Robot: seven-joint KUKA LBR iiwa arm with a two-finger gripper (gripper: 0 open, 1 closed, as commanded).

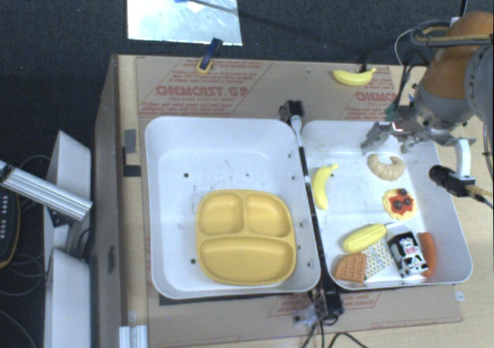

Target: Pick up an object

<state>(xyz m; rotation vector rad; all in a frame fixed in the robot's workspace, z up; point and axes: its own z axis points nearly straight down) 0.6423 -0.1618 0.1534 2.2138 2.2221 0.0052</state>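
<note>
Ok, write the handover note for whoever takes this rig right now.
Claw: open, holding nothing, hovering above the croissant at the back of the right bin.
Also in the right bin: banana, corn cob, waffle, jam tart, toy cow, sausage.
Left bin: yellow divided plate.
A second banana lies on the bench behind the bins.
Done: nothing picked.
Left: grasp and lift one object.

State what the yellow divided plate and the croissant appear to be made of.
Yellow divided plate: looks like moulded plastic, matte to slightly satin, one uniform colour with rounded compartment ridges. Croissant: probably a plastic or rubber toy, its pale tan surface smooth and evenly coloured; too small in view to be certain.
</note>
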